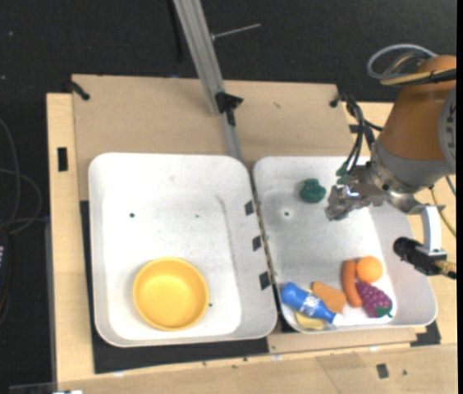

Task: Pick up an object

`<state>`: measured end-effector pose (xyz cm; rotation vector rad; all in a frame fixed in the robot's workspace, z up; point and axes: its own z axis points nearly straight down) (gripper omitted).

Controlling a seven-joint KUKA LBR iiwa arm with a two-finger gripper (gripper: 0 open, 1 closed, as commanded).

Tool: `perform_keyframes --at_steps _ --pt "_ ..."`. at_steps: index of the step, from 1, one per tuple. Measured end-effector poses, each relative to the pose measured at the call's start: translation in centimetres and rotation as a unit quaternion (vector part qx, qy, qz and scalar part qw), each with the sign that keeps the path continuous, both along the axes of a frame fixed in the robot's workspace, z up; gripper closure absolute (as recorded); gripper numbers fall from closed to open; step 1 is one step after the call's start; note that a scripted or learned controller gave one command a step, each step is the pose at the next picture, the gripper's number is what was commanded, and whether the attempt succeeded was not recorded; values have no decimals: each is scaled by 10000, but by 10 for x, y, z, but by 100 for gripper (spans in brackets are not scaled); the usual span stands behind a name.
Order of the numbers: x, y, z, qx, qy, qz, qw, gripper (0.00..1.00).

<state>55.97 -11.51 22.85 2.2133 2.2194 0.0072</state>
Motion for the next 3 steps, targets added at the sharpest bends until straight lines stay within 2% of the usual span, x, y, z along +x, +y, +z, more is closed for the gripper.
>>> perform_keyframes --at_steps 1,3 --pt "-9 60 -2 17 34 22 10000 100" --pt "-20 158 -8 19 45 24 10000 100"
